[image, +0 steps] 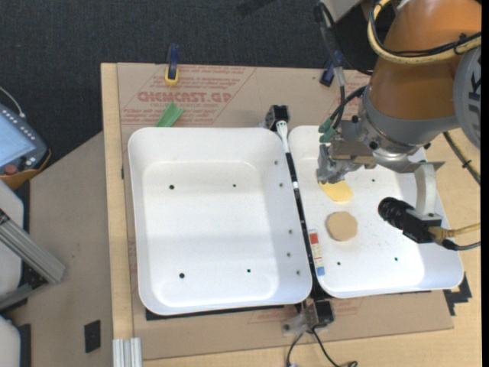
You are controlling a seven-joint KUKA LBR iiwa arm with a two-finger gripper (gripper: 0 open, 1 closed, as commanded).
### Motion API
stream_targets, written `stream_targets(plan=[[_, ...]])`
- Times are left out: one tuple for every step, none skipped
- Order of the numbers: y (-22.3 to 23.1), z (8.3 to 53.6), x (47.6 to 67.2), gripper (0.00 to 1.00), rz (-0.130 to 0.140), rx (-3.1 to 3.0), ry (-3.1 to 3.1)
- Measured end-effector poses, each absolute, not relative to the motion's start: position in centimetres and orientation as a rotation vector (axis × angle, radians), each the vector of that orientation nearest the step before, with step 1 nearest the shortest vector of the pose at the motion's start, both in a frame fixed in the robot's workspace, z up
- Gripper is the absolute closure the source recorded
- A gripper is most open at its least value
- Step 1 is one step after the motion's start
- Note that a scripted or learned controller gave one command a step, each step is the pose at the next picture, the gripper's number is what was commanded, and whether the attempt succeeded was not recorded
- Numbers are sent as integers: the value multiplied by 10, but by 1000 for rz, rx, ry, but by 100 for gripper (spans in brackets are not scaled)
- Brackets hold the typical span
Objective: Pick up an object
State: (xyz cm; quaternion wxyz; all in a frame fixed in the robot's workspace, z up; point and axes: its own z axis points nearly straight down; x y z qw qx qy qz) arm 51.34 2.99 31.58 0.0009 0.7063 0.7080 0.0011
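Gripper (330, 176) low over the yellow piece (338, 192).
I can't tell its finger state; centre on the piece before lifting, clear of the tan disc (341, 225).

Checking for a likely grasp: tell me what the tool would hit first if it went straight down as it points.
Probably the yellow piece lying in the right bin, just under the tool; depth is unclear.
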Motion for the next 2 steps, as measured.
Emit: stream_targets(plan=[[94, 372, 479, 100, 11, 2210, 2230], [107, 401, 480, 100, 7, 2217, 2222]])
